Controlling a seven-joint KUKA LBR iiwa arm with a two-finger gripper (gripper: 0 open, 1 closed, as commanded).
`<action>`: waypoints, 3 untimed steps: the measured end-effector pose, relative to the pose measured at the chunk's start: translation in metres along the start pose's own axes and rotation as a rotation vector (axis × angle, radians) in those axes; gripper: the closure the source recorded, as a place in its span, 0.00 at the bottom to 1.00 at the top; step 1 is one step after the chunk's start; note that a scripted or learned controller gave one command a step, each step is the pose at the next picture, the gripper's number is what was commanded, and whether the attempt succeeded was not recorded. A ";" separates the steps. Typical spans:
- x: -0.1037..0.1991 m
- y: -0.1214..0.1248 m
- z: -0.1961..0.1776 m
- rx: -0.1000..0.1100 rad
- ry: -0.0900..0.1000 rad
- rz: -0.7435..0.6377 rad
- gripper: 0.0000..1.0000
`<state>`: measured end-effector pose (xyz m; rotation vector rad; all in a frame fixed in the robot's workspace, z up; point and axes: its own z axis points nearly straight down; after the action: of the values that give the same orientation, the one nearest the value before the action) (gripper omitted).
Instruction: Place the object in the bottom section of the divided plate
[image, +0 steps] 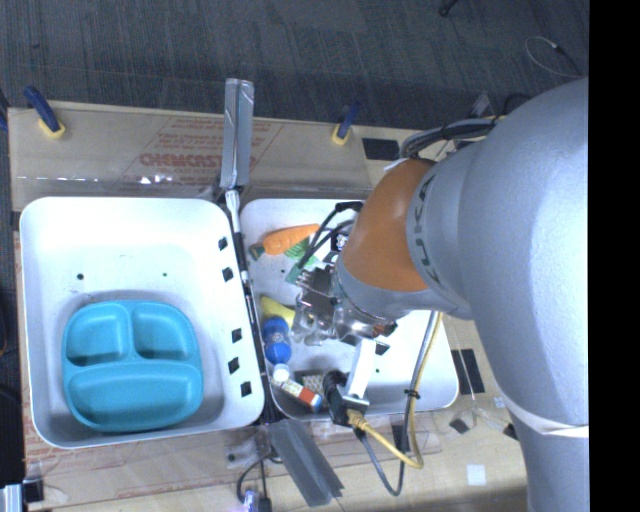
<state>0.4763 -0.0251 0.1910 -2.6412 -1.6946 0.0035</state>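
The arm (470, 250) reaches down into the right bin (440, 395), beside a carrot (285, 239). Its gripper (312, 325) sits low (finger state: cannot tell). The blue divided plate (132, 365) lies in the left bin (60, 225).

Grey robot arm reaching in from the right and bending downward.
The thick grey arm (520, 240) is filling the right side, its orange band (385, 235) sitting above the wrist. The wrist is pointing down and leftward, with the claw (312, 322) hanging low beneath it, wrapped in cables.
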 end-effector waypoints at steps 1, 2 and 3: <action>0.086 -0.041 0.001 0.002 -0.002 -0.426 1.00; 0.127 -0.060 0.060 0.003 -0.003 -0.506 1.00; 0.162 -0.075 0.006 -0.001 -0.002 -0.790 1.00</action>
<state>0.4756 0.1537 0.1855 -1.7862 -2.5820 0.0033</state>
